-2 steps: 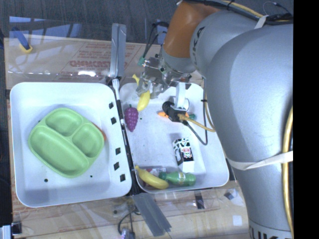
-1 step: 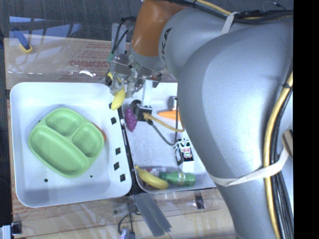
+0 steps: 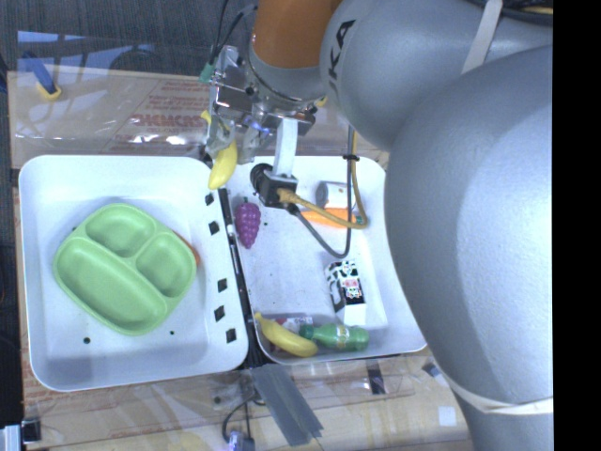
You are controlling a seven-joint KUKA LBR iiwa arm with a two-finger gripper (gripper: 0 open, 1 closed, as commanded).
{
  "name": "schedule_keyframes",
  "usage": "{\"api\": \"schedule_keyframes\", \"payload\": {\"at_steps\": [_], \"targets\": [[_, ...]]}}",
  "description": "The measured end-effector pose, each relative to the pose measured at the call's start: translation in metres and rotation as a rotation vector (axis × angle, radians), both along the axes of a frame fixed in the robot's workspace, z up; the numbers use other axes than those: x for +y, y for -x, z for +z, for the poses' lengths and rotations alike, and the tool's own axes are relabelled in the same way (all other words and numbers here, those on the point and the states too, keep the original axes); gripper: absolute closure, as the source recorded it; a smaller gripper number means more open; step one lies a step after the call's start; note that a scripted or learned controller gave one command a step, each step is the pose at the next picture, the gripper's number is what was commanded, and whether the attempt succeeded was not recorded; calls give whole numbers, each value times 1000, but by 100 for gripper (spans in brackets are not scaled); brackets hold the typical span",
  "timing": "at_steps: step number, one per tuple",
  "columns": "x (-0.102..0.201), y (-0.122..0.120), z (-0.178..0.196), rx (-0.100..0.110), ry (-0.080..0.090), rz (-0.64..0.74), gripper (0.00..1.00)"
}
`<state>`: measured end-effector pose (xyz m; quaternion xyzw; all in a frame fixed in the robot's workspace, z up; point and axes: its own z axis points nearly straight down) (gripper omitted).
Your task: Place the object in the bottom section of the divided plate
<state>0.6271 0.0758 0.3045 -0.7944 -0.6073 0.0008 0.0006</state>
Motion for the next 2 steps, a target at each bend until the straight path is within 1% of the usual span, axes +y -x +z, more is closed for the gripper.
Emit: {"api": "schedule_keyframes", "payload": {"at_steps": [1, 2], "targets": [[82, 39, -39, 4, 2, -114, 100], [124, 56, -75, 4, 2, 72, 100]]}}
